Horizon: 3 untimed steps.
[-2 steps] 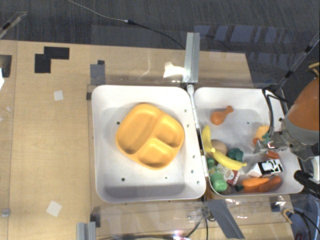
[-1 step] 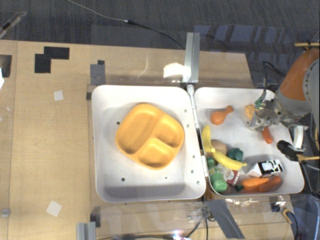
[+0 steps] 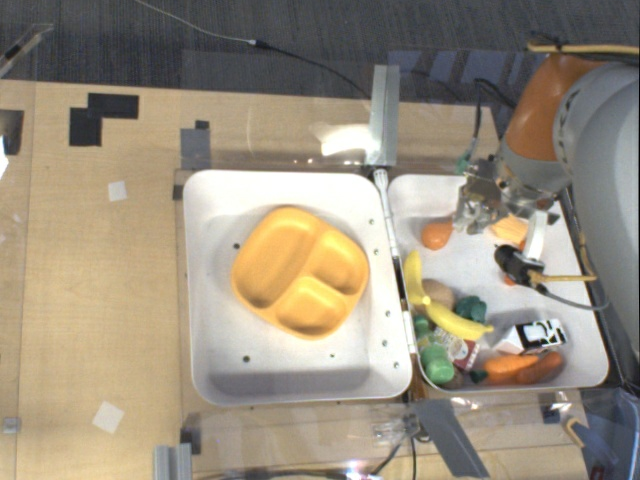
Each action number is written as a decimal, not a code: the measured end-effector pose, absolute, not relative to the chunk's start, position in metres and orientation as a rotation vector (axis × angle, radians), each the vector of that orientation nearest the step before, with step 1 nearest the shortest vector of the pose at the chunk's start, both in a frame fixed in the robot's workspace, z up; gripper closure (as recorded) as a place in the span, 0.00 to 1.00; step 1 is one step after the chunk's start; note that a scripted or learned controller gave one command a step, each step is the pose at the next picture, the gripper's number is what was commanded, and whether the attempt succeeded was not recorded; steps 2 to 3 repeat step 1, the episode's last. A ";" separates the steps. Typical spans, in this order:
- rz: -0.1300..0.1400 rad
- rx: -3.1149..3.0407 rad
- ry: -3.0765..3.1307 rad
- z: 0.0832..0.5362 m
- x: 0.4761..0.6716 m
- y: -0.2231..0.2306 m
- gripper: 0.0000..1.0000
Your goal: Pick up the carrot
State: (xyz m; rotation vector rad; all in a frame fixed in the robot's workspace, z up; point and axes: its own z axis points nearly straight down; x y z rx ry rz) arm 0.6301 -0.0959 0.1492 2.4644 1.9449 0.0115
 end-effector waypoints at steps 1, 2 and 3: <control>0.005 2.563 1.806 0.225 0.608 -0.143 1.00; 0.005 2.563 1.806 0.225 0.608 -0.143 1.00; 0.005 2.563 1.806 0.225 0.608 -0.143 1.00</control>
